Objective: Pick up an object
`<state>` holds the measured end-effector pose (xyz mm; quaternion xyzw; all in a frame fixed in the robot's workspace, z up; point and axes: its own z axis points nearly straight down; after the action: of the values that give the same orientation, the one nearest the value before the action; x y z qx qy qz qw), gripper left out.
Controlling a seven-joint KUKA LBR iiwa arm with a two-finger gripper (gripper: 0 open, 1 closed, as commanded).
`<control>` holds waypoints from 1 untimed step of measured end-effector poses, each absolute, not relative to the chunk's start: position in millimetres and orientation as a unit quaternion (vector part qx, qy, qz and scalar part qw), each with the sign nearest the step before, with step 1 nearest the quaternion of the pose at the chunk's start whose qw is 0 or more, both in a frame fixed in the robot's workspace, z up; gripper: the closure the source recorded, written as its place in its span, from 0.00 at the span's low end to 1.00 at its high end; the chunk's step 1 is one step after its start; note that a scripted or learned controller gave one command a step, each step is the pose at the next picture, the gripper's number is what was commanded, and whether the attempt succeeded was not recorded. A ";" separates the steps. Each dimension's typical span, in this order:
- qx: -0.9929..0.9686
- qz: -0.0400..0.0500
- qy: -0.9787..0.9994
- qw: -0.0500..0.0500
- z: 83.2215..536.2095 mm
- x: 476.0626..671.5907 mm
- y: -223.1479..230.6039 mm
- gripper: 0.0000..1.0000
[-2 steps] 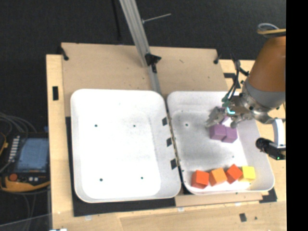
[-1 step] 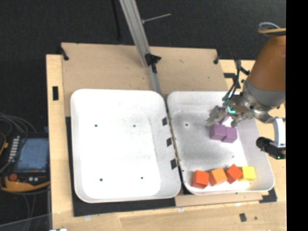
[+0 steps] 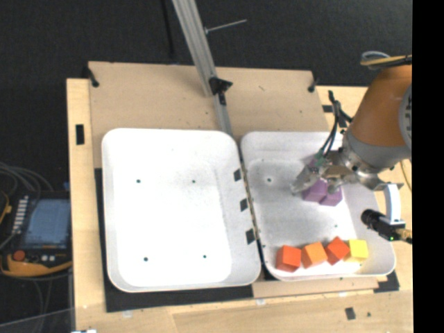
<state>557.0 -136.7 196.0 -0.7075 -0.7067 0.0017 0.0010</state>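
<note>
A purple block [image 3: 325,193] lies in the right bin [image 3: 277,207], towards its middle right. My gripper [image 3: 316,180] hangs right over it, its grey fingers reaching down at the block's upper left edge. Whether they close on the block is hidden by the wrist. Along the bin's near edge sits a row of blocks: a red-orange one [image 3: 288,257], an orange one [image 3: 314,254], a red one [image 3: 337,249] and a yellow one [image 3: 359,248].
The left bin [image 3: 170,207] lies beside the right one. A slanted metal rail [image 3: 201,54] runs from the top down to the gap between the bins. The arm's orange band [image 3: 381,109] looms over the right bin's far right corner.
</note>
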 end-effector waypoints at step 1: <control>-0.708 0.002 -0.707 0.001 133.4 558.7 -134.6 0.00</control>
<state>558.7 -134.6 133.4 -0.7077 -0.7066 0.0020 0.0015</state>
